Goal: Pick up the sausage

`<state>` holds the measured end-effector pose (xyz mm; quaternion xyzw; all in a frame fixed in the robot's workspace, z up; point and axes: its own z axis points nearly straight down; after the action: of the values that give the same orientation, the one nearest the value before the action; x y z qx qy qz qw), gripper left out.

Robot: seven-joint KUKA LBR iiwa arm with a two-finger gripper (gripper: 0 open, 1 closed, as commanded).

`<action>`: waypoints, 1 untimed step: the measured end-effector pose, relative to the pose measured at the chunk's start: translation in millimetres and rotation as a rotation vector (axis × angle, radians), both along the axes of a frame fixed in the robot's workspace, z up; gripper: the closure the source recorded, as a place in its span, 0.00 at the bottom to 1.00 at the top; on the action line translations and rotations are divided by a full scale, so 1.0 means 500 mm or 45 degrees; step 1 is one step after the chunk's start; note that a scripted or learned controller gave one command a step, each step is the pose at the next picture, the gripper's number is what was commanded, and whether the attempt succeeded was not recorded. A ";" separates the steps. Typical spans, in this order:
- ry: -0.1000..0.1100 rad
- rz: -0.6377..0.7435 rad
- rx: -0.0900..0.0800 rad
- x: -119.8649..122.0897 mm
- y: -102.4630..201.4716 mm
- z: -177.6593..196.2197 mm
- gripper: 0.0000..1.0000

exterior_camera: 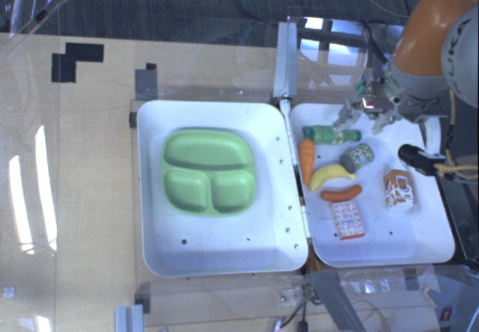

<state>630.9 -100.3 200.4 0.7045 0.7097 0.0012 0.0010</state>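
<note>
Wooden bench under us, two white bins side by side: the left bin (150,248) carries a green divided plate (208,171). We pick the banana (331,174) in the right bin (434,244) as our marker. Sausage (340,193) lies just below it, carrot (306,161) to its left, green bottle (331,134) above. The gripper (364,117) hovers above the bottle, fingers spread, pinching nothing.
</note>
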 end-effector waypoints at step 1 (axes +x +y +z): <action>-0.006 -0.117 -0.001 0.060 -0.015 -0.178 0.00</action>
<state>661.0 -107.6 111.6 0.7363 0.6767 0.0023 0.0030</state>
